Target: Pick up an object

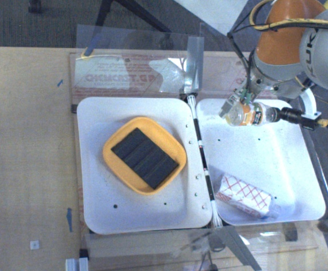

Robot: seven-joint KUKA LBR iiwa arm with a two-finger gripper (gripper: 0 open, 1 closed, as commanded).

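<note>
Camera view: gripper [238, 103] is sitting over the far edge of the right bin [299, 168], fingers clamped on a small clear bottle [248, 114] with a dark cap, lying sideways. Red-and-white checked packet [244, 195] is lying at that bin's near left corner; yellow tray [144, 154] with dark ridged insert is sitting mid left bin [96, 196].

Wooden bench [28, 151] bears two white bins (side by side) [96, 208]; touching.
</note>
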